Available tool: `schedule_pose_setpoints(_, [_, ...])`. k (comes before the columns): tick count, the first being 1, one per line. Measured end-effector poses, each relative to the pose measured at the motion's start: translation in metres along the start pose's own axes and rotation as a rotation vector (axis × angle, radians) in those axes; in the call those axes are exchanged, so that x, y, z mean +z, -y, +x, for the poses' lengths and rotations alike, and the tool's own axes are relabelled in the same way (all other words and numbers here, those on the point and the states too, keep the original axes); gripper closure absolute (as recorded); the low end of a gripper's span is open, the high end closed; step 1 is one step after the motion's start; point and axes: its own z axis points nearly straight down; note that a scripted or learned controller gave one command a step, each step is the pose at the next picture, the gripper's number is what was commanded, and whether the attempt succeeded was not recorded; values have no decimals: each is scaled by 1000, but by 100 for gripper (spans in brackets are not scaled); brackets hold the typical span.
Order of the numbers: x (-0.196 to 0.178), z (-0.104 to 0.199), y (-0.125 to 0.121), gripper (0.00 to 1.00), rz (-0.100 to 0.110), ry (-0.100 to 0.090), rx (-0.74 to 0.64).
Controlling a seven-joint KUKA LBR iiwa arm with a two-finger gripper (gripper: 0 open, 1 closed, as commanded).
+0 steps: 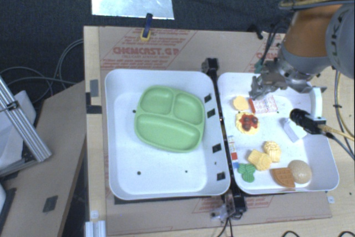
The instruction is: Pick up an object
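The gripper [259, 87] is hanging over the right bin's [327, 172] far left. Whether its fingers are open or closed is unclear. A green tray [169, 118] is lying in the left bin [119, 175].

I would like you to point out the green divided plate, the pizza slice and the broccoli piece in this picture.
green divided plate [166, 129]: camera view, floor of its large front compartment.
pizza slice [247, 122]: camera view, middle of its red topping.
broccoli piece [247, 174]: camera view, centre of its green top.

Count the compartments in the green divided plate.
3. The green divided plate in the left bin has two small compartments along its far side and one long compartment along its near side.
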Motion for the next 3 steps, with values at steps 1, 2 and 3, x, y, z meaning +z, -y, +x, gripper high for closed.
schedule_pose_setpoints(1, [-5, 43, 29, 100, 0, 0, 0])
schedule_pose_setpoints(2, [8, 86, 54, 100, 0, 0, 2])
schedule_pose_setpoints(3, [17, 137, 72, 100, 0, -1, -1])
